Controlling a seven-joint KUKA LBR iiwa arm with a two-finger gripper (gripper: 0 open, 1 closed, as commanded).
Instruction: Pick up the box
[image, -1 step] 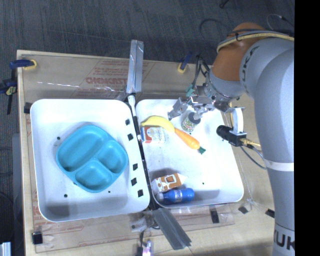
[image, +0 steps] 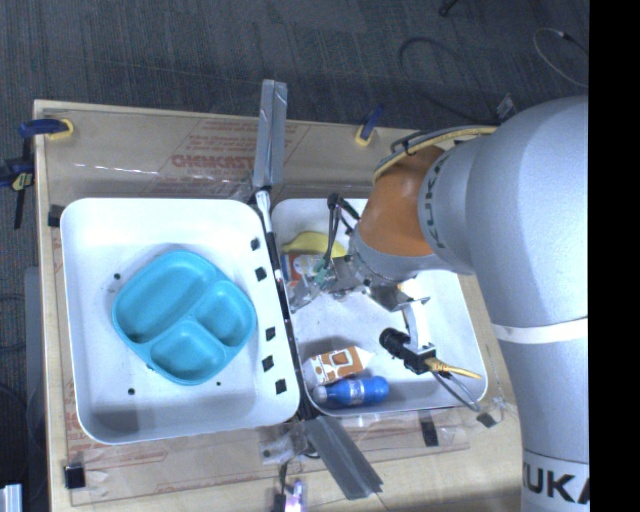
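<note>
You'll find the small orange-and-white cardboard box (image: 335, 364) at six o'clock in the right white bin (image: 470, 330), touching a blue plastic bottle (image: 356, 390), with the gripper (image: 325, 275) toward ten o'clock, its opening impossible to judge.

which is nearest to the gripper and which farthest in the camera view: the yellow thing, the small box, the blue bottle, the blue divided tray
Measured from the gripper, at the right bin's left side:
1. Yellow curved object, just above it at the bin's top.
2. Small white and orange box, below it near the bin's bottom edge.
3. Blue bottle, just beyond the box.
4. Blue divided plastic tray, in the left bin.
</note>
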